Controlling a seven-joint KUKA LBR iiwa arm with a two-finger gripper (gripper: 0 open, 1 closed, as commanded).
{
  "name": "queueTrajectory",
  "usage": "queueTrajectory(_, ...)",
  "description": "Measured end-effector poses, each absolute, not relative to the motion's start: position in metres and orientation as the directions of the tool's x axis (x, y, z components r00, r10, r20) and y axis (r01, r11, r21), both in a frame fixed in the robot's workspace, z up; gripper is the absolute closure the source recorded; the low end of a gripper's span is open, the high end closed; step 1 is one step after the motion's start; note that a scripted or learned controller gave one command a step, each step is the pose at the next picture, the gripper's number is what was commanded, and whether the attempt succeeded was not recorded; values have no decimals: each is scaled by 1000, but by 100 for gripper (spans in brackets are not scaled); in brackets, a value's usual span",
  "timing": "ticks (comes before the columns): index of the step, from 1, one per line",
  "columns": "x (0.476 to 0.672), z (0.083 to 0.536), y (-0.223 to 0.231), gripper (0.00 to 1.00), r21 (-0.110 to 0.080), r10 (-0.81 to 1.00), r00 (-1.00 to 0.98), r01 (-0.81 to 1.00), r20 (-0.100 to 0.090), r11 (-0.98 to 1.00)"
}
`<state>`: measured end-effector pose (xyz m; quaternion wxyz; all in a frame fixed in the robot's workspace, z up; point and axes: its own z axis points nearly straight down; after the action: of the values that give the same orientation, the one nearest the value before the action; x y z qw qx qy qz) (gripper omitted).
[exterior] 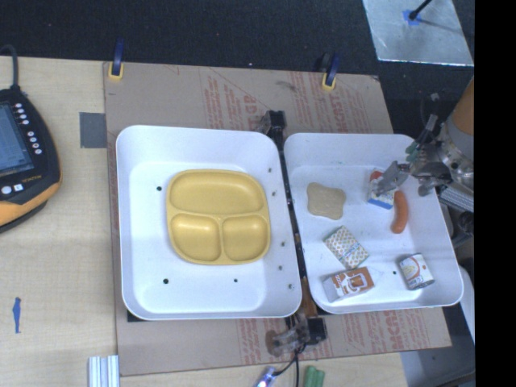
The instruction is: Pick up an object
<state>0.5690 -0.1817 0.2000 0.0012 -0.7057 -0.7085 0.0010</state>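
Note:
The right bin [363,153] holds several small things. A tan flat biscuit-like piece [326,201] lies at its left. Below it are a patterned little box [347,247] and a brown carton [348,283]. A small can [415,271] lies on its side at the lower right. An orange-red sausage [399,213] sits near the right wall. My gripper [393,177] reaches in from the right, low over the bin's upper right part. It sits right above a small red and blue item [379,195], part of which it hides.
The left bin [141,216] holds a yellow divided plate [218,215]. A teach pendant [20,158] lies on the bench at far left. Two clamps [117,61] [329,71] pin the cardboard sheet at the back. Metal brackets [275,122] sit between the bins.

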Motion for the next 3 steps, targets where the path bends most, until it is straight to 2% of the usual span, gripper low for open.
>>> queueTrajectory(1, 565, 158, -110, 0, -4, 1000, -7, 1000, -1, 7)
queueTrajectory(2, 493, 122, -110, 0, -4, 1000, -6, 1000, 0, 6)
queueTrajectory(3, 494, 132, -111, 100, -4, 1000, -11, 1000, -2, 11)
